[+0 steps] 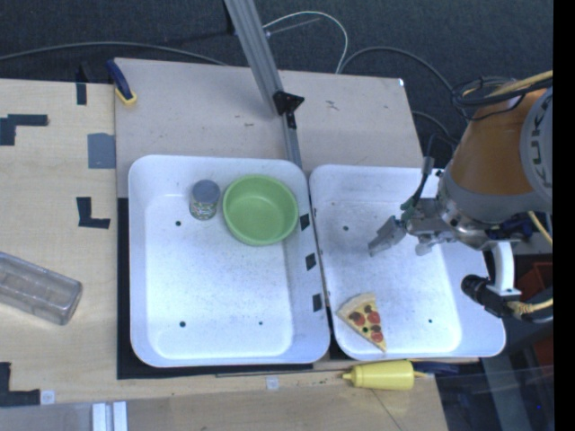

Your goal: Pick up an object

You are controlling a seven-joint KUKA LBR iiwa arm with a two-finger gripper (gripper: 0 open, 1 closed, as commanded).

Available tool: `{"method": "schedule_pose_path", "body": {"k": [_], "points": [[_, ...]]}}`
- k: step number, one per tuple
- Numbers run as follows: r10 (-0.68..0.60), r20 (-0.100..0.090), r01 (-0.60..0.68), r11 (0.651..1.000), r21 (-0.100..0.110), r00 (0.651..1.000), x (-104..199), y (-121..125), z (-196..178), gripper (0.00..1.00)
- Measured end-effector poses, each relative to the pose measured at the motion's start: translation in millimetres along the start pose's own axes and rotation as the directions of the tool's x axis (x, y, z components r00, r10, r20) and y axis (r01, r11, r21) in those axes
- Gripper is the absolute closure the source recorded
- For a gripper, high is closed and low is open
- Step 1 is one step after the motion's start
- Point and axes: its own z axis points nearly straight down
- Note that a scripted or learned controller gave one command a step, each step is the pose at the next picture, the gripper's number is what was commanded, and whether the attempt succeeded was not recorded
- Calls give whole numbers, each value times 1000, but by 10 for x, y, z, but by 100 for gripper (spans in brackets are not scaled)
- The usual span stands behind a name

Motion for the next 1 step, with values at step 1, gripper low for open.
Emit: {"method": "schedule_pose_path", "body": {"k": [1], "points": [[1, 0, -1, 1000, 0, 1000, -14, -87, 477, 0]]}}
